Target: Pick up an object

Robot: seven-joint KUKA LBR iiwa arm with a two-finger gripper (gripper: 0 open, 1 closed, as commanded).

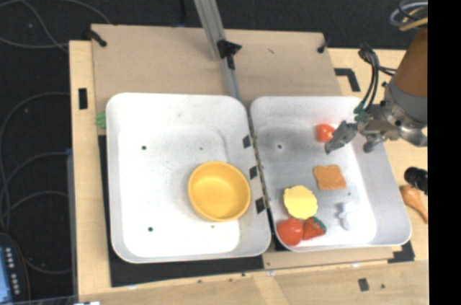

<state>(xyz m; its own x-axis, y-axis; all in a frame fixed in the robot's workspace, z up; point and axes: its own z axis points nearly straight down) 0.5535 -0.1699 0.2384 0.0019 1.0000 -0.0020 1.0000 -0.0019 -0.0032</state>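
Note:
My gripper (354, 140) hangs over the right bin (288, 123), near its right side, with its two fingers spread apart and nothing between them. A small red-orange object (324, 131) lies just left of the fingers. Below the gripper rests a brown toast-like piece (330, 177). Further toward the front lie a yellow lumpy item (300, 202), a red tomato-like item (290, 231) with a red and green piece (314, 227) beside it, and a small pale grey object (346, 215).
The left bin (144, 130) holds a yellow bowl (219, 191). A slanted metal pole (205, 4) rises behind the bins. An orange object (415, 200) lies outside the right bin's right wall. Cables run over the dark floor at left.

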